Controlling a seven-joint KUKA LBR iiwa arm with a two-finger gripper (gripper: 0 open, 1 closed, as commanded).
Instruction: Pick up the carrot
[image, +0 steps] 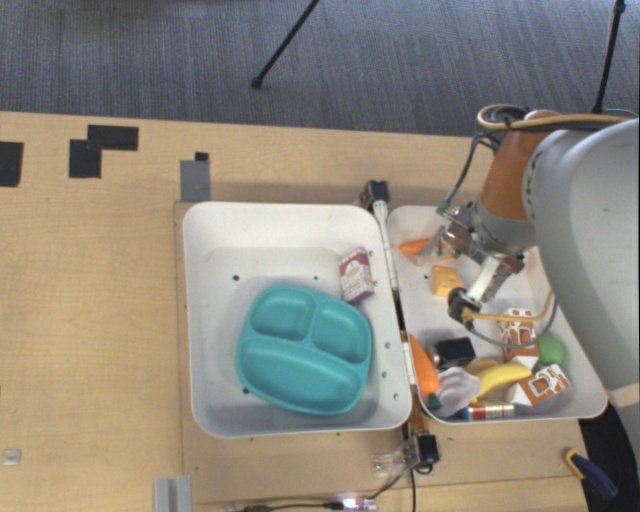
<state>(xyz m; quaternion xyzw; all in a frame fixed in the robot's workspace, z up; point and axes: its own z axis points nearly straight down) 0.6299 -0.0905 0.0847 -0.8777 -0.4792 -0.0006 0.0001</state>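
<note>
Orange carrot (424, 366) lies in the right bin (570, 413) against the wall beside the other bin, apart from the hand (447, 238), whose grip cannot be told; approach probably comes next, moving across and down.

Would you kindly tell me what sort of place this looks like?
Most likely a robotics lab: a robot arm reaches into the right bin, beside the left bin, on a wooden bench, with grey carpet beyond.
</note>
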